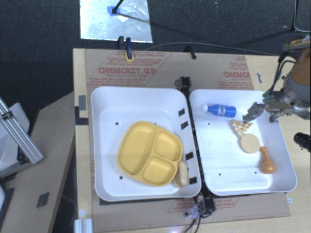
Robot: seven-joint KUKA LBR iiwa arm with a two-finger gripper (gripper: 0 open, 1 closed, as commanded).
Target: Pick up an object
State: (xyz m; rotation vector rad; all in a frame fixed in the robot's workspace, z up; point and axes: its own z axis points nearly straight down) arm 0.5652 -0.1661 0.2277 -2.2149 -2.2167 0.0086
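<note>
My gripper (pixel 263 114) hovers over the back right part of the right bin (pixel 243 187), open, with nothing between its fingers. Its left fingertip (pixel 251 114) hangs just above and behind a pizza-slice toy (pixel 241 127). A blue bottle (pixel 220 110) lies on its side to the left of the gripper. In front of the slice sit a round beige disc (pixel 250 143) and a brown drumstick-shaped piece (pixel 266 161). The left bin (pixel 104 130) holds a yellow divided tray (pixel 150 152) with a small beige roll (pixel 182 174) at its front right corner.
A black divider with clips (pixel 190 130) runs between the two bins. The arm's wrist (pixel 299 89) stands over the right bin's far right rim. A metal plate (pixel 115 13) lies behind the bench, and an aluminium rail (pixel 19 140) stands at far left.
</note>
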